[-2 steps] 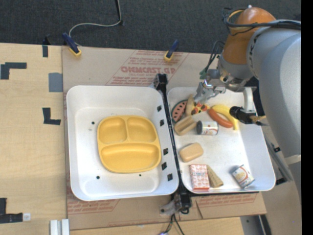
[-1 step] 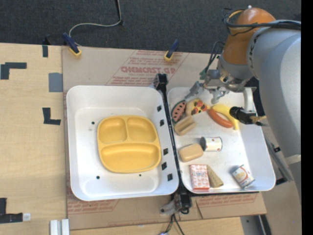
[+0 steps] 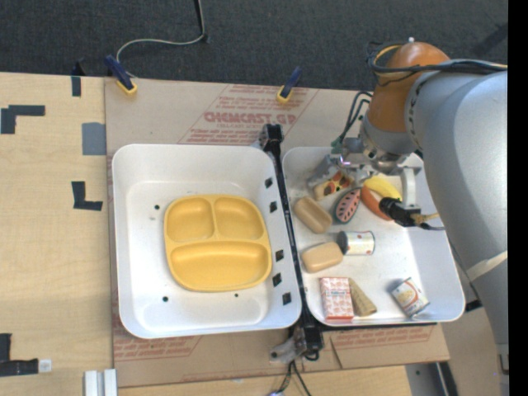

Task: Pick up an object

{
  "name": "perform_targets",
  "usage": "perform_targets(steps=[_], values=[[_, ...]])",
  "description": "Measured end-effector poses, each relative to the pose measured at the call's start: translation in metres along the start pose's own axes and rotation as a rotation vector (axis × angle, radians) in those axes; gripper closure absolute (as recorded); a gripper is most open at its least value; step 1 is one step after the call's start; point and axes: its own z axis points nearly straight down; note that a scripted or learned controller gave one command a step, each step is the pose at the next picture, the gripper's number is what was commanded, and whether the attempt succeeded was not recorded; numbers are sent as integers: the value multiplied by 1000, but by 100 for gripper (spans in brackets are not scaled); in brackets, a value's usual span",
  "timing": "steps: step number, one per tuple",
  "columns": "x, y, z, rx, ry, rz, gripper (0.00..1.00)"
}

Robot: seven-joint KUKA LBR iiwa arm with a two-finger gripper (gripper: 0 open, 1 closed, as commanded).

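Note:
My gripper (image 3: 345, 168) is low in the back part of the right bin (image 3: 437, 262), under the orange-banded wrist (image 3: 404, 64). It hangs right over a cluster of toy foods: a small orange-and-red piece (image 3: 329, 187), a red strawberry-like slice (image 3: 347, 205), a yellow banana (image 3: 382, 188) and an orange carrot (image 3: 382, 207). Whether it touches any of them is hidden by the wrist. Nearer the front lie two tan bread-like pieces (image 3: 312, 214) (image 3: 322, 256) and a small white bottle (image 3: 357, 242).
A red box (image 3: 336, 297), a tan wedge (image 3: 363, 299) and a small can (image 3: 409, 296) sit at the right bin's front. The left bin (image 3: 132, 221) holds a yellow divided plate (image 3: 218, 242). A black divider (image 3: 280, 221) separates the bins. The grey arm (image 3: 470, 172) covers the right side.

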Motion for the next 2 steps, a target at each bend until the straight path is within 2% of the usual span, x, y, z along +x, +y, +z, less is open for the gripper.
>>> perform_targets(steps=[1, 2], values=[[0, -4, -7, 19, 2, 1, 100], [67, -57, -90, -1, 3, -2, 100]])
